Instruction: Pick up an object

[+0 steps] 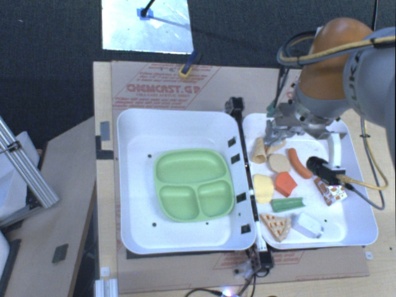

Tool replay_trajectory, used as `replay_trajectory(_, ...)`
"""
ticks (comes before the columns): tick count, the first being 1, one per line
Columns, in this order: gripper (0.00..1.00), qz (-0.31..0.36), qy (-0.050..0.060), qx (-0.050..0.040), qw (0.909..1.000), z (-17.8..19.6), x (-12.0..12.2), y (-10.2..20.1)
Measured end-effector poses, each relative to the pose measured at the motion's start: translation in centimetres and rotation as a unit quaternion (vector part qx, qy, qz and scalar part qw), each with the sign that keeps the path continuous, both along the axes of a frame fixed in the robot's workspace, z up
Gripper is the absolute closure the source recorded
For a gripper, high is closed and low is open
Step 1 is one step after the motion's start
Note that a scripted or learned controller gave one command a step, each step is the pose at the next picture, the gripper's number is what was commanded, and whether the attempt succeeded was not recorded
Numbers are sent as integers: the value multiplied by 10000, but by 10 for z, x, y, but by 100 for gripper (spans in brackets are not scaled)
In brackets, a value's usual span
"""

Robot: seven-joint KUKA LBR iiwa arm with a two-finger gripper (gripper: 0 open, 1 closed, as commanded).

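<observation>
My gripper (273,137) hangs low over the back left part of the right bin (359,224), under the grey wrist and orange band. Just below it lies a tan cone-shaped piece (258,150). Close by are a beige round piece (279,162) and an orange-red sausage (299,163). Further forward sit a red-orange block (285,183), a yellow piece (263,188), a green bar (287,204), a pizza slice (276,226) and a white block (307,225). I see nothing held in the gripper.
The left bin (139,141) holds a green three-compartment plate (192,184). A small patterned carton (331,193) and a white stick (335,148) lie at the right of the right bin. A black-clipped divider (242,166) separates the bins.
</observation>
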State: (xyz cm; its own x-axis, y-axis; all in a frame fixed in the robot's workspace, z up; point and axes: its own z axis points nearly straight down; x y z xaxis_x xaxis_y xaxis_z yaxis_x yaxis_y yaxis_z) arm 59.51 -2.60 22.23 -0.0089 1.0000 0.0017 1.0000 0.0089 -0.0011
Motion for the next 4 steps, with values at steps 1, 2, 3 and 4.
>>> replay_trajectory(1, 100, 3, 0, 3, 10000, -6, -16, 48)
replay_trajectory(2, 100, -42, -20, -8, 10000, -3, -4, 35)
replay_trajectory(3, 100, -41, -6, -5, 10000, 1, -15, 32)
replay_trajectory(4, 100, -20, -18, -3, 10000, 9, -5, 36)
